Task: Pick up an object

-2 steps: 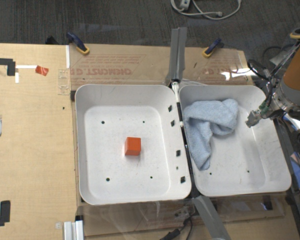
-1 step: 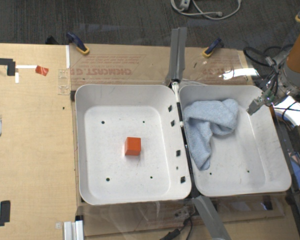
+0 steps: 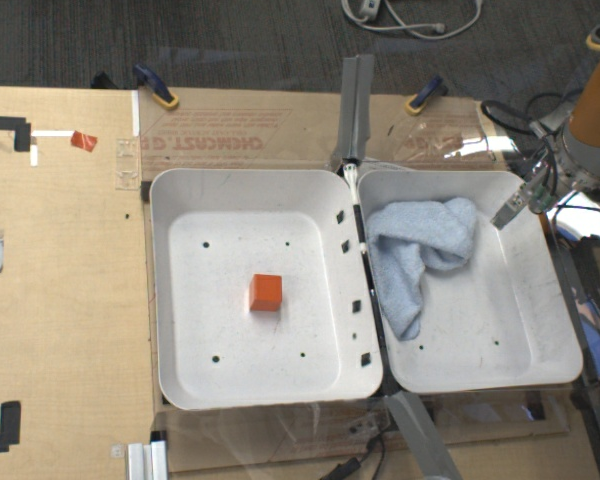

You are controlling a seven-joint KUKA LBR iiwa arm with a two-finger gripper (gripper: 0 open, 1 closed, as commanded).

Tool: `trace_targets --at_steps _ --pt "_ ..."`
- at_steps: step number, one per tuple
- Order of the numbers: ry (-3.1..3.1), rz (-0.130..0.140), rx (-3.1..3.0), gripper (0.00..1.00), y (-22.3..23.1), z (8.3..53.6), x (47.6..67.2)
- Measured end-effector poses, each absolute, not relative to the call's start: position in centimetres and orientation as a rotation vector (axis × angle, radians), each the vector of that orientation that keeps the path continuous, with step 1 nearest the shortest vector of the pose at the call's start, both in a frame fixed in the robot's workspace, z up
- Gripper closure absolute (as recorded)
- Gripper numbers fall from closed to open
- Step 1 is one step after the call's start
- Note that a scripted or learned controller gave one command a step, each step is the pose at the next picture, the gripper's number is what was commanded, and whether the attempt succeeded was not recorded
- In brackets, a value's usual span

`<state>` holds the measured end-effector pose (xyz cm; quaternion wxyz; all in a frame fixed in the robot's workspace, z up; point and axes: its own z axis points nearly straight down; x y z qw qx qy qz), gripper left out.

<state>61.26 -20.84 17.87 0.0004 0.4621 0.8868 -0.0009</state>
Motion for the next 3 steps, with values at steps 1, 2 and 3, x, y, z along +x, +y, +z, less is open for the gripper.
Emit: trace_targets --at_steps 1,2,3 --pt "2.904 -0.002 1.190 1.00 -22.1 17.3 64.8" --pt "2.996 -0.001 0.938 1.00 -21.6 16.5 64.7" --pt "3.063 0.000 0.682 1.00 -22.1 16.2 65.2"
